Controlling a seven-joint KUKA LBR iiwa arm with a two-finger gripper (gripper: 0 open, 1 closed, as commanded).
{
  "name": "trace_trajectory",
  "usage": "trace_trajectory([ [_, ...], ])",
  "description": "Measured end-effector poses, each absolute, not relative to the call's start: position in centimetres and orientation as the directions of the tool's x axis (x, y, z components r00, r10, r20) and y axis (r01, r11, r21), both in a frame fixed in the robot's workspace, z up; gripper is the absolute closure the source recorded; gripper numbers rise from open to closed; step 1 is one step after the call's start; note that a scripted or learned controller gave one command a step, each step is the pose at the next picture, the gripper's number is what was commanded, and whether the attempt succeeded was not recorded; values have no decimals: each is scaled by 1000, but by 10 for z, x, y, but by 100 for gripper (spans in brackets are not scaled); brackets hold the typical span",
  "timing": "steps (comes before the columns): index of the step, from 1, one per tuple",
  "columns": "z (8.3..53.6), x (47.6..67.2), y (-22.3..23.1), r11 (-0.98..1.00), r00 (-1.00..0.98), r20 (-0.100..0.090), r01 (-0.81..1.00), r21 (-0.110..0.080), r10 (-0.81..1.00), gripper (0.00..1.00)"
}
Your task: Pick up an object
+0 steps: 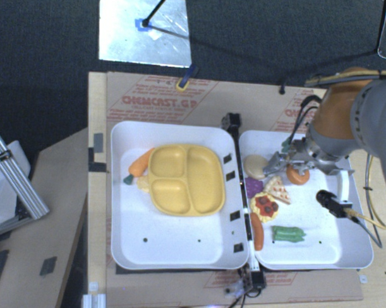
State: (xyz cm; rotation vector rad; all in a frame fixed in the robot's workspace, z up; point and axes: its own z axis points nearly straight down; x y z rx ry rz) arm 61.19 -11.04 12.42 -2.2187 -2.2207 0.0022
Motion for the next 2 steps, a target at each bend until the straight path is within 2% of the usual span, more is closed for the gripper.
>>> trace_trajectory([
  [1,97,614,-111,1,-1,-1,1000,5,1000,0],
  [2,106,614,-111,1,-1,-1,1000,6,1000,100],
])
